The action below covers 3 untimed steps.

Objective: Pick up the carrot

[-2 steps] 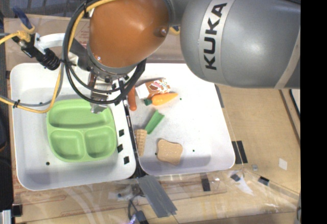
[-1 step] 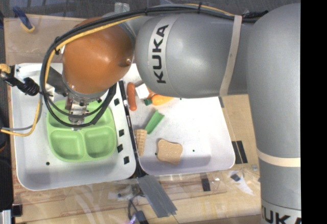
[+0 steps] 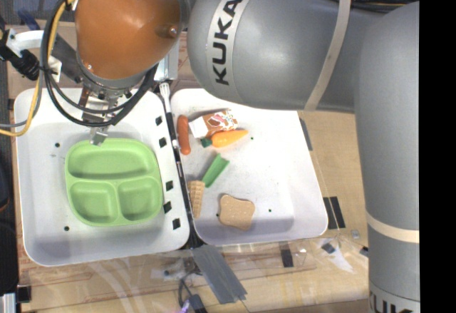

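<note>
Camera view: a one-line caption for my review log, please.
KUKA arm leans over the left bin's green tray while the carrot lies in the right bin among other toy foods.

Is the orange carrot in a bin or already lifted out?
In: the orange carrot lies on the right white bin's floor beside a red sausage.

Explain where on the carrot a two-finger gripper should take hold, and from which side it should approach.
Grip the carrot across its orange middle, probably from straight above. It lies flat in the right bin, roughly left to right, so fingers should close across its narrow width. A packet touches its far side, leaving little finger room there.
</note>
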Available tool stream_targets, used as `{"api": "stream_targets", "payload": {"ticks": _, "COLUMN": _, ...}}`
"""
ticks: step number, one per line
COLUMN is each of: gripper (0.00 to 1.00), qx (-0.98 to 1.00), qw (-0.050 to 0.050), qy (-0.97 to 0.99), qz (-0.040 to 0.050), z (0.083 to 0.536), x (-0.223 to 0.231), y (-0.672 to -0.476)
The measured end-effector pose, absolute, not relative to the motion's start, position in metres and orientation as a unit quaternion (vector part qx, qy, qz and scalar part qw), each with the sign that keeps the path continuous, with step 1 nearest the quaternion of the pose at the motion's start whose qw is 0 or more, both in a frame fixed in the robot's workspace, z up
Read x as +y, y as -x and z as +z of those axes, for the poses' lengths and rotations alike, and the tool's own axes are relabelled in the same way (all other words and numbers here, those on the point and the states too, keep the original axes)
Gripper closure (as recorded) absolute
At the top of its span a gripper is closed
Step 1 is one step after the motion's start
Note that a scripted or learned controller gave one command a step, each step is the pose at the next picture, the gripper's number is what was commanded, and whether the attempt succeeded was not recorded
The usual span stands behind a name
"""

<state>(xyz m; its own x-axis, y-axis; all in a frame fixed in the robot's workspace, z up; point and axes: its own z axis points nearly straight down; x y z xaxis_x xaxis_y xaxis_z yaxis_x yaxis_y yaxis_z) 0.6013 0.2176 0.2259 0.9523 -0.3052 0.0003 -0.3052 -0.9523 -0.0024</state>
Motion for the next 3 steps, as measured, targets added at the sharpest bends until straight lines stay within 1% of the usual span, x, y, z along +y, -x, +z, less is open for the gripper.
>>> {"api": "stream_targets", "payload": {"ticks": 1, "gripper": 1.00, "qx": 0.213, "qw": 0.001, "qy": 0.977, "qz": -0.0005, "z": 0.255, "x": 0.216, "y": -0.657}}
{"api": "stream_targets", "payload": {"ticks": 2, "gripper": 1.00, "qx": 0.100, "qw": 0.002, "qy": 0.995, "qz": -0.0004, "z": 0.278, "x": 0.153, "y": -0.657}}
{"api": "stream_targets", "payload": {"ticks": 3, "gripper": 1.00, "qx": 0.099, "qw": 0.002, "qy": 0.995, "qz": -0.0019, "z": 0.294, "x": 0.109, "y": -0.657}}
